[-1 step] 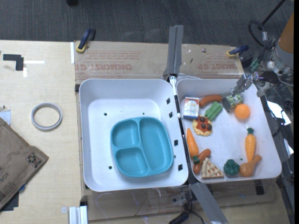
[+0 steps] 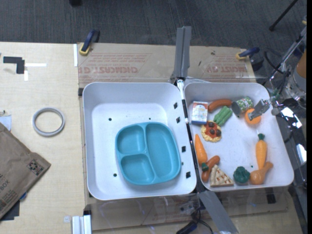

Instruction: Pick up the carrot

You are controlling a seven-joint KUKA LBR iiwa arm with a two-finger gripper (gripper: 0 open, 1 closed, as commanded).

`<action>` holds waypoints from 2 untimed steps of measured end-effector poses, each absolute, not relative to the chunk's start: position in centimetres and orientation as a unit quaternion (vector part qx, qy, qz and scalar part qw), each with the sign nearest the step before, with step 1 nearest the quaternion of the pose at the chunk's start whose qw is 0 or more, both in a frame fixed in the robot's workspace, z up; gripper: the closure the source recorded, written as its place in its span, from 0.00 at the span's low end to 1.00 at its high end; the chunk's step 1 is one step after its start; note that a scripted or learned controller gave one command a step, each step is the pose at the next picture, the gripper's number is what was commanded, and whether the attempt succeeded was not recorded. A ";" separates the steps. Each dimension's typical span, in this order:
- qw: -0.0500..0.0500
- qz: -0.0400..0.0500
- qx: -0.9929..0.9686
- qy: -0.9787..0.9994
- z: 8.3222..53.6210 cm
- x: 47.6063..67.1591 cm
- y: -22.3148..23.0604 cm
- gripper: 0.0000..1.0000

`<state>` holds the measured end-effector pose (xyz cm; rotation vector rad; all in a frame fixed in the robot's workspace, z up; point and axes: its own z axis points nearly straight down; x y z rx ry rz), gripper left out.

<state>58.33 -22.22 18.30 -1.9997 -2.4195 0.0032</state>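
The desk (image 2: 39,72) carries two white bins side by side. The left bin (image 2: 97,101) holds a blue divided plate (image 2: 147,152). The right bin (image 2: 239,140), taken as the landmark, holds the toy food. The carrot (image 2: 261,150) lies near that bin's right wall, green top pointing away from the camera (a second carrot (image 2: 200,149) lies along the left wall). A pizza slice (image 2: 212,131) sits left of the bin's centre, with a small carton (image 2: 199,112) behind it. The gripper (image 2: 263,108) hangs over the bin's far right corner, just above an orange fruit (image 2: 252,117); whether its fingers are apart or together cannot be told.
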 end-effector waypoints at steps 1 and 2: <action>0.002 -0.003 -0.661 -0.751 9.2 56.8 -21.5 0.00; 0.003 -0.002 -0.636 -0.772 9.1 50.0 -21.8 0.00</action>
